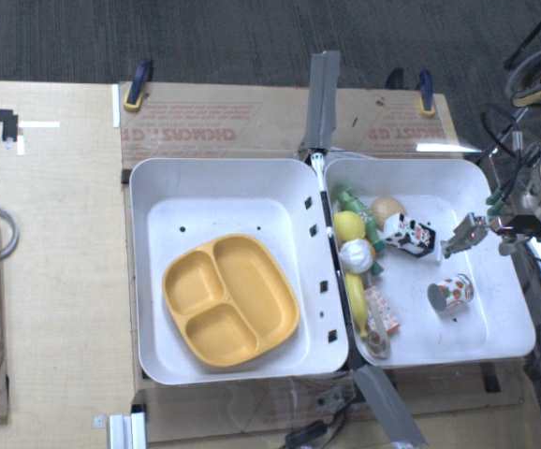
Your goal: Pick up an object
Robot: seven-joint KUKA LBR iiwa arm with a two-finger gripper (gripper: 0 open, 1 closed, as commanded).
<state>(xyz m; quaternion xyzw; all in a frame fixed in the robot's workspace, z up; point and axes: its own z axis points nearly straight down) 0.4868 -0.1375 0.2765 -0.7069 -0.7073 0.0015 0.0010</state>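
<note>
A small white mug with an orange print lies tipped on its side on the floor of the right bin, well apart from the other things there. Just above it and a little to the right the claw hangs over the bin near its right wall, reaching in from the arm at the edge of the desk; whether its fingers are spread or pressed together I cannot tell from here (they blur into one grey shape), and nothing shows between them. To the left of the claw a black-and-white cow toy sits on the bin floor. Beyond that, crowded along the bin's left wall, are a green thing, a tan ball, a lemon, a shiny white ball, a banana and a small printed packet, most of them touching one another. The left bin holds a yellow divided plate, set at a slant. Both bins rest on a brown cardboard sheet clipped to the desk.
</note>
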